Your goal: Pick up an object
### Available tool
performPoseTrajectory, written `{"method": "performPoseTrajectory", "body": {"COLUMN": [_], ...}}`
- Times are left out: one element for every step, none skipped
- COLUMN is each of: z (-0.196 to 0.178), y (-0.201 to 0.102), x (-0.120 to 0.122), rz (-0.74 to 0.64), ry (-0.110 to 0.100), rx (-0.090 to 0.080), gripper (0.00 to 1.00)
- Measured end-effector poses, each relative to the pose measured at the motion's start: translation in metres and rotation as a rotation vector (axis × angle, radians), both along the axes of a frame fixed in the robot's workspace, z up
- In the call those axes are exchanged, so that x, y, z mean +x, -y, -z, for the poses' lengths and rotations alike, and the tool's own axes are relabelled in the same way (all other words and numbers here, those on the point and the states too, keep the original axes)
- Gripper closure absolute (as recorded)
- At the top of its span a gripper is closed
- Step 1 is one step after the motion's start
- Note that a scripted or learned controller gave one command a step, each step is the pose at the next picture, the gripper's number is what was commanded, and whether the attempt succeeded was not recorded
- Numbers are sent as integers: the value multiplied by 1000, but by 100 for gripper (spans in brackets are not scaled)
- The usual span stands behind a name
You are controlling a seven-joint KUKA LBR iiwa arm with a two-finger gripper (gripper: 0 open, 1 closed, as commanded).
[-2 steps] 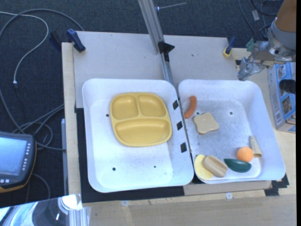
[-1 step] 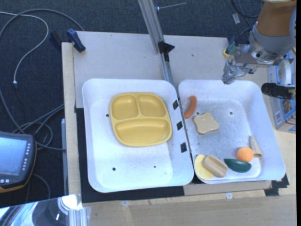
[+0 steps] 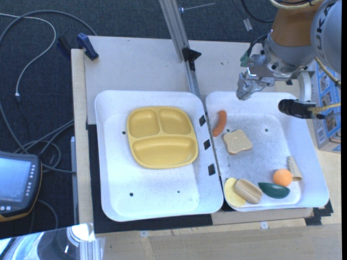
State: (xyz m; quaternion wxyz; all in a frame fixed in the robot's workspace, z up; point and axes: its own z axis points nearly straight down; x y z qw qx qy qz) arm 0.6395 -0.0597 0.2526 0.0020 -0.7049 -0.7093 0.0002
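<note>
Here I see the gripper (image 3: 245, 92) over the right bin's (image 3: 309, 145) far rim; sausage (image 3: 219, 123) lies near. Finger state I cannot tell. A descent could strike the rim.

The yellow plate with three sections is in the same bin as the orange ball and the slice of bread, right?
Not quite. The camera view shows the yellow three-section plastic plate in the left white bin, while the small orange ball and the tan slice of bread lie in the right white bin.
</note>
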Motion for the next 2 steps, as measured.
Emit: {"method": "performPoseTrajectory", "body": {"z": [1, -4], "y": [-62, -111], "x": [-20, -34], "rz": [-1, -1], "ry": [-1, 0], "rx": [1, 1], "gripper": [100, 100]}}
